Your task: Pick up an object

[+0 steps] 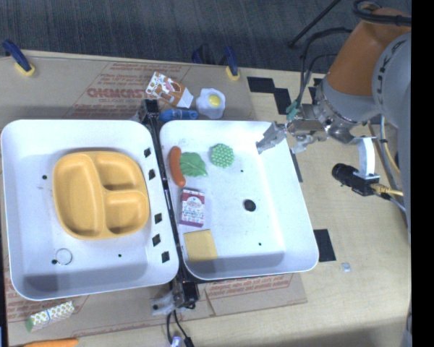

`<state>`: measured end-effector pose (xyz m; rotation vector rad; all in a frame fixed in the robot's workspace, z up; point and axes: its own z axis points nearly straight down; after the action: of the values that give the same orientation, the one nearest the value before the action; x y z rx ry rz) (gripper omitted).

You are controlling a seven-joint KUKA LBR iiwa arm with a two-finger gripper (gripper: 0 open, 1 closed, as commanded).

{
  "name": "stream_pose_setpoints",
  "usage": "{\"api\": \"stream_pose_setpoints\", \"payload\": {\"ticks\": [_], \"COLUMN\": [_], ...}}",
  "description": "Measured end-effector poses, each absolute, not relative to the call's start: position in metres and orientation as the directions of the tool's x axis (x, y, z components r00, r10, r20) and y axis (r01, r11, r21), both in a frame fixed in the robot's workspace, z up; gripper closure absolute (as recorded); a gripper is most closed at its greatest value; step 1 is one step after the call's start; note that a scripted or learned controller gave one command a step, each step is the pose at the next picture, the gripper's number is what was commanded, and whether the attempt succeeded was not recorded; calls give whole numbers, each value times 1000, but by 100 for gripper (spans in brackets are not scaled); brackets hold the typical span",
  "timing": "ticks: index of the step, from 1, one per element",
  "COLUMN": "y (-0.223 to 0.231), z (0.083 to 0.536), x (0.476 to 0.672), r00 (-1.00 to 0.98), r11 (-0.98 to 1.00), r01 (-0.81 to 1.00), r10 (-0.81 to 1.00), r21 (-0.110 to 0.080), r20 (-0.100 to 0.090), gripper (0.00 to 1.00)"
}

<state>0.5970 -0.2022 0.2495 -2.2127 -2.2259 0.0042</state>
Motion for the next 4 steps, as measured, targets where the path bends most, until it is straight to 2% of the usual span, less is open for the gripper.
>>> {"api": "stream_pose_setpoints", "payload": {"ticks": [1,2,3,4], "y": [-148,-93,-92,-85], "z": [124,92,102,262], "x": [642,648,648,633], "r00": [187,40,37,-113], "r11": [-187,-40,-37,113], "r01": [982,999,999,994], "r10": [982,999,999,994], "r21": [-7,-4,-7,0], "r20": [1,1,1,-1], "gripper": [0,0,100,100]}}
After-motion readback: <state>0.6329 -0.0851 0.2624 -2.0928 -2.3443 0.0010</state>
